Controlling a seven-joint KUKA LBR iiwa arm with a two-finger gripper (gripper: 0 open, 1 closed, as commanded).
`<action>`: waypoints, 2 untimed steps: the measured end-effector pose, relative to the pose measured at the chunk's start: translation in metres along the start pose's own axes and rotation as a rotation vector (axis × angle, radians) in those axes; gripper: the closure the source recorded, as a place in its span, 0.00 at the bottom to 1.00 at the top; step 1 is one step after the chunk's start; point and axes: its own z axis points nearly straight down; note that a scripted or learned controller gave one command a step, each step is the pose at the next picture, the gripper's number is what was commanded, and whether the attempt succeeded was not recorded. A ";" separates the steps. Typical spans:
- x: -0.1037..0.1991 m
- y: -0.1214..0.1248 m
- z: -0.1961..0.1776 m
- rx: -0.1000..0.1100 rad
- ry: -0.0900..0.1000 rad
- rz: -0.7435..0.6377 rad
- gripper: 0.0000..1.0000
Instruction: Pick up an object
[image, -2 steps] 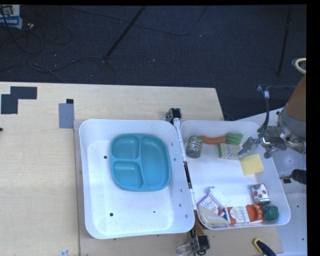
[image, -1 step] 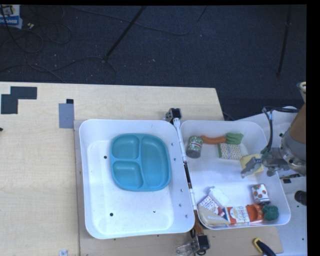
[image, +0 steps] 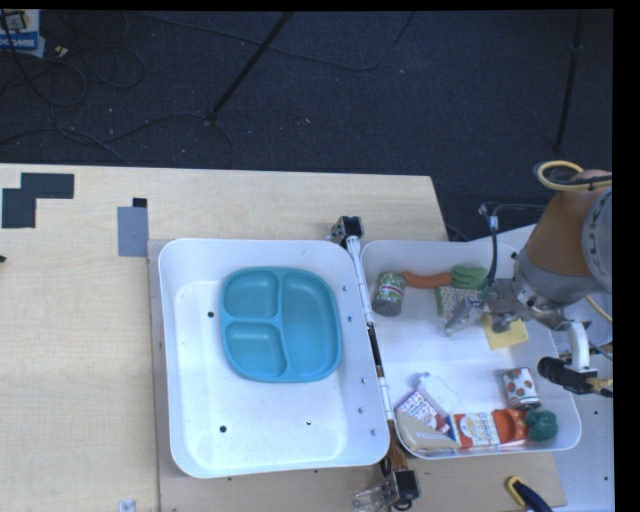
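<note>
The right bin (image: 450, 360) holds several small items. A green-labelled can (image: 388, 293) lies at its far left, next to an orange carrot (image: 430, 279) with a green top (image: 467, 276). A yellow block (image: 506, 336) sits near the right wall. My gripper (image: 462, 316) reaches in from the right and hangs low just below the carrot's green top and left of the yellow block. Nothing can be seen held in it.
The left bin (image: 190, 420) holds a blue divided plate (image: 279, 323). Along the right bin's front edge lie a white carton (image: 420, 410), an orange-and-white carton (image: 482, 428), a green item (image: 541, 424) and a small strawberry box (image: 519, 385). The arm (image: 565, 250) covers the bin's right edge.
</note>
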 end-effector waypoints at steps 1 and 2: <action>0.009 0.053 -0.090 0.004 -0.007 0.002 0.00; -0.008 0.005 -0.076 0.006 -0.005 0.004 0.00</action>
